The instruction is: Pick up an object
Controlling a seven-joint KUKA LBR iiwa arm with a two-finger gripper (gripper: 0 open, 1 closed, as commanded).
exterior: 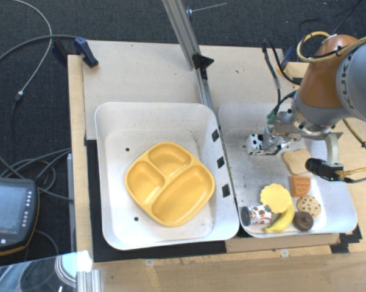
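Note:
My gripper (267,145) hangs low over the upper left part of the right bin (243,117), reaching in from the right. A small white thing with black spots (254,142) sits right at its left tip; I cannot tell whether it is held. A pale slice of toast (295,160) lies just right of the gripper. Along the bin's near edge lie an orange cracker (300,185), a yellow flower-shaped piece (275,196), a banana (281,220), a small can (257,214), a chip cookie (309,205) and a brown doughnut (302,221).
The left bin (109,163) holds a yellow divided plate (170,184). A metal pole (183,29) slants down to the divider between the bins. Bare floor of the right bin (246,181) lies below the gripper.

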